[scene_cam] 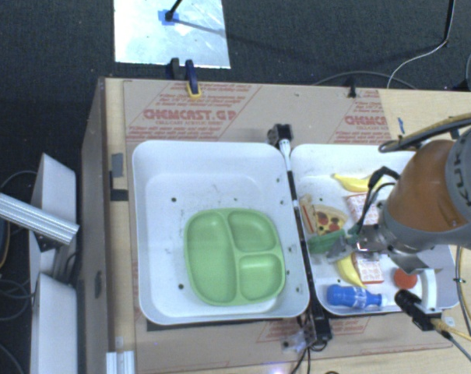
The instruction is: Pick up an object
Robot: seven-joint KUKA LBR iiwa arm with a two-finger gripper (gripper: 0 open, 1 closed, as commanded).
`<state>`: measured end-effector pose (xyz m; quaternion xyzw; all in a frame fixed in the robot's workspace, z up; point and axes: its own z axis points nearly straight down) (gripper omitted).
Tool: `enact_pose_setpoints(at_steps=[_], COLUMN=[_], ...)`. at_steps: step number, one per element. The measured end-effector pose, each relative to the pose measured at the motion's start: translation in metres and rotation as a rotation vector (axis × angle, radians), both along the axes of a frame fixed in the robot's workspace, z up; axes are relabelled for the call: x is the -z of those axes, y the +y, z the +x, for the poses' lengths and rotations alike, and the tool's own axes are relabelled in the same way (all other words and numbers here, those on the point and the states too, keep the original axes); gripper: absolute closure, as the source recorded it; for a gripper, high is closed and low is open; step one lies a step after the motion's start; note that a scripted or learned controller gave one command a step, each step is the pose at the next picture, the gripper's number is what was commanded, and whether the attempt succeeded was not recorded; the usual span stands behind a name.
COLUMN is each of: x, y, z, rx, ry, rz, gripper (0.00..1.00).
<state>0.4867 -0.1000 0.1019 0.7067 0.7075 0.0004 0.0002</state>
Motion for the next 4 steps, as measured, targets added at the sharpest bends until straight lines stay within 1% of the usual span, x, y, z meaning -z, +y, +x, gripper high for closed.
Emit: enact_pose_setpoints(at_steps=[1, 2, 3, 4], x=[-0.011, -0.011, -0.021, -0.021], y=[0.000, 0.000, 0.000, 0.000], z=[0.002, 0.001, 0.002, 0.002], rx=[0.000, -0.001, -0.002, -0.002], ry=[-0.004, -0.003, -0.005, -0.005], rz=[-0.001, 0.000, 0.000, 0.000], gripper=[1.00, 0.00, 1.00, 0.00])
